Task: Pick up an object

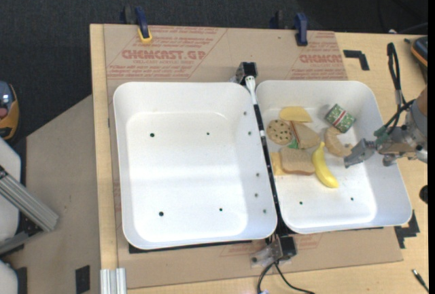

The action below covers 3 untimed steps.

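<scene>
— Pincer [355,155] status?
— I can't tell its state; it's low in the right bin [380,208], beside the banana [324,170] and toy food pile, probably lining up a pick

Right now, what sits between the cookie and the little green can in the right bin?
In the camera view, a yellow cheese wedge lies between the cookie and the green can, slightly toward the bin's far side.

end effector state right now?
End effector: cannot be told. It sits low over the right bin, beside the banana, with nothing visibly held.
</scene>
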Motion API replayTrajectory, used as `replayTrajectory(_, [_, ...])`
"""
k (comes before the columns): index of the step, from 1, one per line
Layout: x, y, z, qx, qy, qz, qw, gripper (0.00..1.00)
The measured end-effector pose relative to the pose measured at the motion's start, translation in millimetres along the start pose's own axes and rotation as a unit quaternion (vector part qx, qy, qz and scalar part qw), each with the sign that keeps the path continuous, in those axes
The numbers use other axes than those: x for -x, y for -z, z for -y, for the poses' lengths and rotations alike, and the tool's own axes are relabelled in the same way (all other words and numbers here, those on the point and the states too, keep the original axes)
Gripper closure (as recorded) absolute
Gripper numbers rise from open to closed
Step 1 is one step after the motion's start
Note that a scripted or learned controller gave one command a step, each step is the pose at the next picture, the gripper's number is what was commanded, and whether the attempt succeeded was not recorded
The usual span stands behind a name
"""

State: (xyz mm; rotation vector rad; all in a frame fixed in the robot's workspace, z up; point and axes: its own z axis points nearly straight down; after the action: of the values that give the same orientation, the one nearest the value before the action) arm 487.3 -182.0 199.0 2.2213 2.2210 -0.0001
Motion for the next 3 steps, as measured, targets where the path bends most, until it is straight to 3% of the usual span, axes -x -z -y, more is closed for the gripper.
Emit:
replayTrajectory(1, [-26.4, -118.1, -29.9, -0.001, 0.001, -0.001, 1.0000, 0.00])
replayTrajectory(2, [-24.3, -103.1, -29.2, 0.001, 0.000, 0.001, 1.0000, 1.00])
replayTrajectory(3, [-80.7, -1.1, -70.1, 0.006, 0.004, 0.000, 1.0000, 1.00])
